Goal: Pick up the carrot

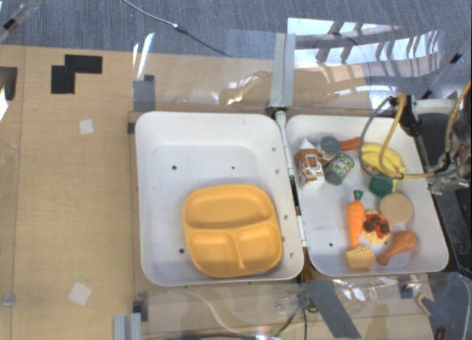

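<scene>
The right bin (317,254) serves as the landmark. Beside it, on its left and touching along the shared rim, sits the left bin (158,184), which bears a yellow divided tray (232,229). At the right bin's far right edge stands part of the robot arm (439,136) with its cabling; the gripper cannot be made out there, so whether it is open or closed I cannot tell. Inside the right bin, bananas (383,160) lie toward the back, a drumstick (398,245) toward the front. The carrot (356,220) lies near the bin's middle, upright in view, green top pointing back, touching a small decorated food item at its lower right. The step appears to be the approach: nothing is grasped yet. Next, the arm needs to move over the carrot and descend along its length.
</scene>
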`<action>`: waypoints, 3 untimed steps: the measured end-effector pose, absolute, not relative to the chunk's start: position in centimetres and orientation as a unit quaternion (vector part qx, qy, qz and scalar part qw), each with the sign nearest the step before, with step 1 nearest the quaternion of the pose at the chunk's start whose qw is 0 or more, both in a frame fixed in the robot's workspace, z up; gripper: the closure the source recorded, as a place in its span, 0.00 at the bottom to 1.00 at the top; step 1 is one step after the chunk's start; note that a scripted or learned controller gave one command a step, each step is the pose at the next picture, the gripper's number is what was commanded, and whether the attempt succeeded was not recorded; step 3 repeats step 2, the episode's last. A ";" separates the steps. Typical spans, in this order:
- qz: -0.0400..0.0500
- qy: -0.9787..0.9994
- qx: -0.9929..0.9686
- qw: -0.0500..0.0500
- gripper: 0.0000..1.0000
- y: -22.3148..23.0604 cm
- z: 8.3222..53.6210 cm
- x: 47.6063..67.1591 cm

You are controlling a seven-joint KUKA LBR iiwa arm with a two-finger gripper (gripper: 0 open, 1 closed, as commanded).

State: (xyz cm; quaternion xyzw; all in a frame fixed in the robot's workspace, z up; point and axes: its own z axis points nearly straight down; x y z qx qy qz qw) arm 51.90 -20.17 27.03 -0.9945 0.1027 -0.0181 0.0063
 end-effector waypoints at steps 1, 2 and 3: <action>-0.022 0.102 -0.994 0.009 1.00 -20.0 28.1 52.1; -0.027 0.101 -0.994 0.011 1.00 -19.9 29.2 52.4; -0.027 0.101 -0.994 0.011 1.00 -19.9 29.2 52.4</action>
